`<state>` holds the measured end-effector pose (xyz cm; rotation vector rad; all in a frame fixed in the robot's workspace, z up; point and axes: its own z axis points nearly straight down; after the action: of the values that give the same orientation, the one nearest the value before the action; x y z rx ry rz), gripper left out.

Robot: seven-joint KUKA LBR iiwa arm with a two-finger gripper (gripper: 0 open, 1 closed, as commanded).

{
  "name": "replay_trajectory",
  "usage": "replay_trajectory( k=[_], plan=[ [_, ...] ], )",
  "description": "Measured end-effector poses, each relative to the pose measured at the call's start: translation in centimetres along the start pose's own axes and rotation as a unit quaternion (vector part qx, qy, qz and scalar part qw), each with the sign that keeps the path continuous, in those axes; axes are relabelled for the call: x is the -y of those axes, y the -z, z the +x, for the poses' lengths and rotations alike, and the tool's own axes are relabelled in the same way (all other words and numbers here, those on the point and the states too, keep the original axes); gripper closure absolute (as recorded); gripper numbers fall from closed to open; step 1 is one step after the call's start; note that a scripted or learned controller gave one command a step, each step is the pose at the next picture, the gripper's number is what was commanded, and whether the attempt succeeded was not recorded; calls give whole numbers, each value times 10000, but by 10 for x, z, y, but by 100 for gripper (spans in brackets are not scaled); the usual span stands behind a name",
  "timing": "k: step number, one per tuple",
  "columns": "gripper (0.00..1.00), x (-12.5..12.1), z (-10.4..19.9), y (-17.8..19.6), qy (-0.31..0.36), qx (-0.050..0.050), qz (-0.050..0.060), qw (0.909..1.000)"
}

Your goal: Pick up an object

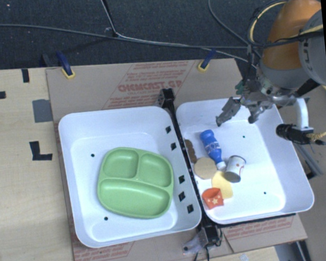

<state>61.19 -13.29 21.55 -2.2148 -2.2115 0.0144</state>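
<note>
Pale wooden counter (18, 188) under a slanted overhead view, overlaid with a brown cardboard sheet (141, 86) carrying two shallow white bins side by side. Dark floor along the top edge, crossed by thin cables (112, 28).

Left bin (73, 128): one green divided tray (136, 182), three compartments, lying flat near the middle.

Right bin (270, 162): small cluster toward its left half. Blue bottle (211, 145) lying tilted, white cap pointing down-right. Just below it, a tan round disc (204, 168). Beside that, a small metal cup (235, 168) on its side, touching or nearly touching a yellow block (223, 184). Orange-red cube (212, 197) lowest in the group, next to the yellow block.

Grey arm with orange band (291, 24) reaching in from the right. Hand (239, 115) poised over the upper part of the right bin, fingers spread apart, pinching nothing. Clearly above and to the right of the bottle, apart from every object in the cluster.
</note>
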Motion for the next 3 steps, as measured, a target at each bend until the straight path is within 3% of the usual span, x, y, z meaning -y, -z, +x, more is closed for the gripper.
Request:
replay_trajectory(
  k=[1, 3],
  plan=[
    [0, -3, 0, 8, 16, 9, -65, 10000],
    [0, 11, 12, -106, 15, 7, -40, 10000]
  ],
)
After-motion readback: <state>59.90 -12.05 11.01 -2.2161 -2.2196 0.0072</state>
